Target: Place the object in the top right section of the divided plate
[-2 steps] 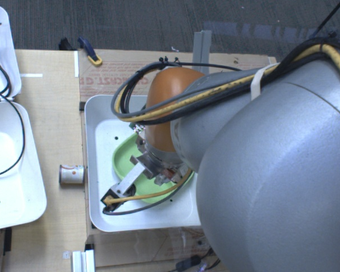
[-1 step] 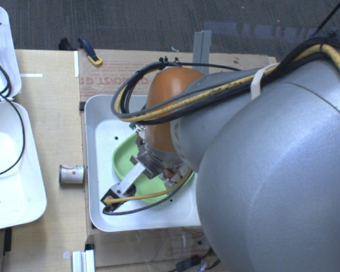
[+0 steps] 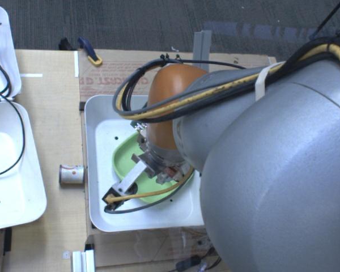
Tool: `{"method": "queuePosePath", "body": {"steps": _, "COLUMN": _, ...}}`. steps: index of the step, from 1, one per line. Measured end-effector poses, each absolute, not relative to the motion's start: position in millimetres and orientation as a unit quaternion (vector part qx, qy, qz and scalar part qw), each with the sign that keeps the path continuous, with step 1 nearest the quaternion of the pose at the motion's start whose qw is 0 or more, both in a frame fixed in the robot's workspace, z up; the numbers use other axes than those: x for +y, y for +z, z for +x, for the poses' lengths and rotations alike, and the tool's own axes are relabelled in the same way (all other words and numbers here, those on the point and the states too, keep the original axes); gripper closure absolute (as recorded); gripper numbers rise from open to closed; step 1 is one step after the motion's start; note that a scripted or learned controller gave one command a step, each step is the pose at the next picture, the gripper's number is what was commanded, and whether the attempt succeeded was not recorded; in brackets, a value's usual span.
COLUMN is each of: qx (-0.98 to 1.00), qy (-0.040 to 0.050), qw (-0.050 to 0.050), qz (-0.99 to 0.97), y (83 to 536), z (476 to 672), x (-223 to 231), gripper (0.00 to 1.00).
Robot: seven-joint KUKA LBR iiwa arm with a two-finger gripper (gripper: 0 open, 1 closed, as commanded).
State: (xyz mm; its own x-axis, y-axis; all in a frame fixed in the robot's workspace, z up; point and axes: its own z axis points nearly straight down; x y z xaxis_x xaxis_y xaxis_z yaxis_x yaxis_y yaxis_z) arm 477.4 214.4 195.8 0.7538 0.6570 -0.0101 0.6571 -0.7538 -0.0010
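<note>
Pale tabletop (image 3: 51, 95) was recorded, carrying two white bins side by side. The green divided plate (image 3: 123, 152) was seen lying in the right bin (image 3: 96, 123), largely covered by the arm (image 3: 260, 163). The end effector (image 3: 158, 169) was positioned low over the plate's middle. Whether it was spread or pressed together, and what if anything was held, could not be told, the wrist being in the way. A small cylinder (image 3: 72, 174) was noted on the tabletop between the bins, just left of the right bin. Whether it was the object meant could not be told.

Risks judged:
- A release into the wrong section, the dividers being hidden beneath the wrist.
- Contact with the plate rim, by which the plate could be pushed or tipped within the bin.
- An empty placement, if nothing was actually held.
</note>
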Motion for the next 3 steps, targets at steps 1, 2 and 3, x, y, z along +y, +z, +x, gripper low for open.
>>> {"method": "queuePosePath", "body": {"steps": 1, "qx": 0.158, "qy": -0.0007, "qw": 0.001, "qz": 0.988, "y": 302, "z": 478.1, "x": 228, "gripper": 1.00}}
{"method": "queuePosePath", "body": {"steps": 2, "qx": 0.323, "qy": -0.0034, "qw": 0.001, "qz": 0.946, "y": 95, "z": 486.5, "x": 227, "gripper": 1.00}}
{"method": "queuePosePath", "body": {"steps": 3, "qx": 0.454, "qy": -0.0053, "qw": 0.000, "qz": 0.891, "y": 90, "z": 565.6, "x": 227, "gripper": 1.00}}
